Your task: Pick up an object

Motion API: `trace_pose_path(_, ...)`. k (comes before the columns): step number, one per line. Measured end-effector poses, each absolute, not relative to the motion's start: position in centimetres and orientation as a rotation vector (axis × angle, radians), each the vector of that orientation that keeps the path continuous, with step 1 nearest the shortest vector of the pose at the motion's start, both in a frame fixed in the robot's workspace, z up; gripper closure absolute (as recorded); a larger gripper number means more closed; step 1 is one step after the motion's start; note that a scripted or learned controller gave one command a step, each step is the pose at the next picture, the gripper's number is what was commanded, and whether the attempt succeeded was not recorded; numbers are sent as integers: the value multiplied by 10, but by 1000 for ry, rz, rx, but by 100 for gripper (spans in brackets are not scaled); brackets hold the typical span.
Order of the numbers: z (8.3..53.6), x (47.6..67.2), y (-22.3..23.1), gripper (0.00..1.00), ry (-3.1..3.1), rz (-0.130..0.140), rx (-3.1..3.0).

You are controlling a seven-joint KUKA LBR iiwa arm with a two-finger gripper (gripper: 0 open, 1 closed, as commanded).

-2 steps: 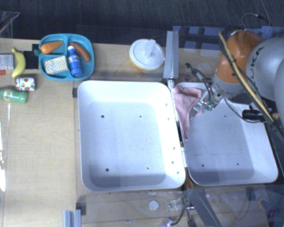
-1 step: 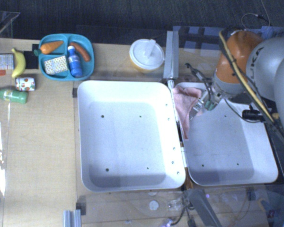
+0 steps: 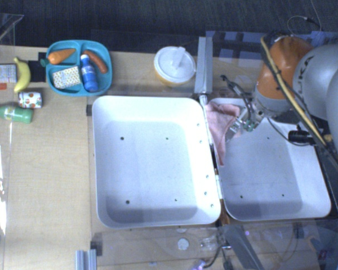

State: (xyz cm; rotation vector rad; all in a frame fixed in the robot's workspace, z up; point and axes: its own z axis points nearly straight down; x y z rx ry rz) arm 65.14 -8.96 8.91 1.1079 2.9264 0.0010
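Pink cloth [image 3: 221, 122] in a white bin [image 3: 281, 204], blue tray [image 3: 104, 58], yellow banana [image 3: 22, 75]

We can read no text, number or brand anywhere: the printing on the small carton [image 3: 2, 75], the patterned can [image 3: 30, 99] and the blue bottle [image 3: 89, 73] in the divided tray [image 3: 104, 61] is too small and blurred.

Both white bins [image 3: 152, 162] looked like smooth matt plastic. Pink cloth [image 3: 219, 122] seemed soft, crumpled. Bench [image 3: 45, 179] had pale wood-grain finish. Blue tray [image 3: 104, 66] looked like glossy plastic. Arm [image 3: 327, 77] showed smooth grey shell, bit shiny.
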Motion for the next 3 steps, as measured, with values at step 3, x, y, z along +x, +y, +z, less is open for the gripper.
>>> trace_pose_path(3, 113, 638, -95, 0, 2915, 3, 1160)
